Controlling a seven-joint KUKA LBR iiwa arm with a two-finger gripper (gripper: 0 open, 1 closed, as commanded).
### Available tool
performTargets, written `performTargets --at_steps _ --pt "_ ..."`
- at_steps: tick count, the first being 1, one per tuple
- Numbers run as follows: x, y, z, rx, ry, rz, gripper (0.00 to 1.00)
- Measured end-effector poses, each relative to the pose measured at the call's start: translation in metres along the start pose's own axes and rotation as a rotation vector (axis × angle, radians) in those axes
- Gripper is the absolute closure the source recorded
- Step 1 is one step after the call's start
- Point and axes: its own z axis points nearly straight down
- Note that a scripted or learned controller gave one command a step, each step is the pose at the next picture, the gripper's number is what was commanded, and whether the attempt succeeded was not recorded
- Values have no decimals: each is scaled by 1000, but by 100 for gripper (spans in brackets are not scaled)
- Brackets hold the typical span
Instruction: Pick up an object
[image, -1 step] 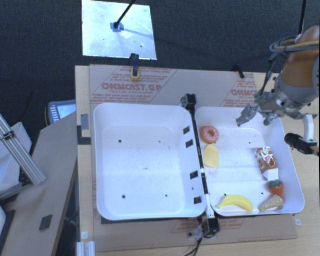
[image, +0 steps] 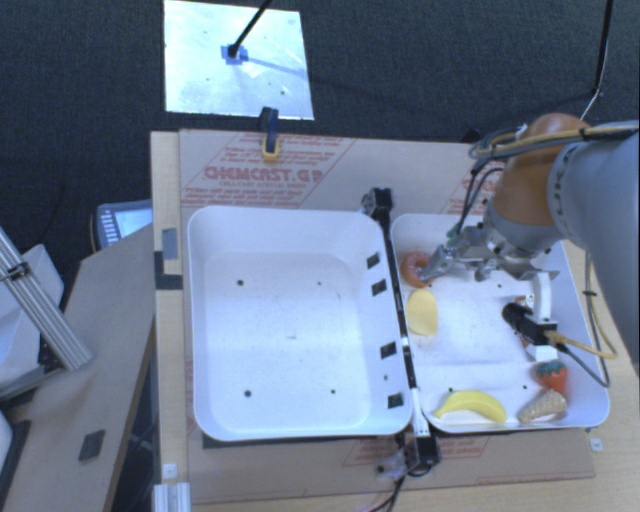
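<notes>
Gripper (image: 432, 268) low in right bin (image: 580, 300), by orange ring (image: 413, 266) (grip state unclear), banana (image: 472, 404) nr front.

1. Orange ring-shaped toy, looks like a donut (image: 414, 266), lying flat near the back-left corner of the right bin (image: 575, 300), right by the divider wall.
2. Pale yellow chip-like piece (image: 423, 312) lying flat just in front of the donut.
3. Yellow banana (image: 471, 405) on its side along the bin's front edge.
4. Tan cone-shaped thing (image: 542, 406) on its side near the front-right corner.
5. Reddish-orange strawberry-looking toy (image: 551, 376) just behind that cone.
</notes>
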Motion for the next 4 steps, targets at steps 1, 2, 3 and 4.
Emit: performTargets --at_steps 1,2,3,4 --pt "-49 -27 16 14 3 5 0" --pt "-5 -98 16 20 6 1 0" --pt "-12 6 -10 1 0 -5 0" --pt "-83 -33 17 14 1 6 0"
